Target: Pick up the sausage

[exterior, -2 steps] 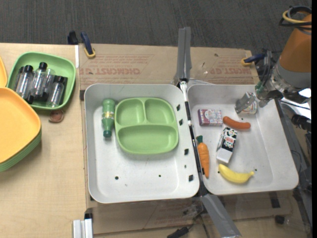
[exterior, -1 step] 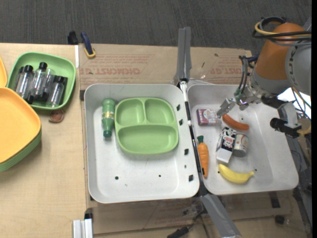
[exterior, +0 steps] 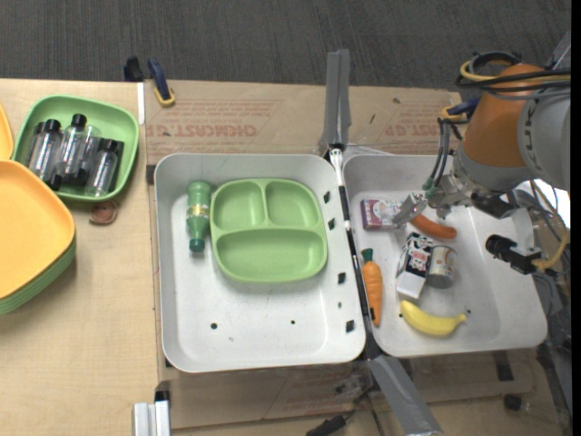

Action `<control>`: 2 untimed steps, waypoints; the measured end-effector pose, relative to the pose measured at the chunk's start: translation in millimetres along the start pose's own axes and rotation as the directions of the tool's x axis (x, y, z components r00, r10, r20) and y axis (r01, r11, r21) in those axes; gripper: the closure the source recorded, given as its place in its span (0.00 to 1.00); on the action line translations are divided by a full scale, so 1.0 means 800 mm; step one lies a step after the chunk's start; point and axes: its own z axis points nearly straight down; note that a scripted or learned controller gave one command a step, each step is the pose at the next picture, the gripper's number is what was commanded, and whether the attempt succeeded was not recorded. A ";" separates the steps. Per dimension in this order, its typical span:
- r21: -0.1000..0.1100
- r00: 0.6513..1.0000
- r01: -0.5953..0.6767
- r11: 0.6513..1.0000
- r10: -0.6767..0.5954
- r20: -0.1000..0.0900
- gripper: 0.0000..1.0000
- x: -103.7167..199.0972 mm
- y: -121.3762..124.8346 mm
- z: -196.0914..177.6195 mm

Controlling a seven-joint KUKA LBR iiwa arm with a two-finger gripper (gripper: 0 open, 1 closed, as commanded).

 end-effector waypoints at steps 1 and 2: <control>-0.005 1.000 -0.002 1.000 0.002 0.002 1.00 -0.001 0.002 -0.014; -0.005 1.000 -0.002 1.000 0.002 0.002 0.00 -0.001 0.002 -0.014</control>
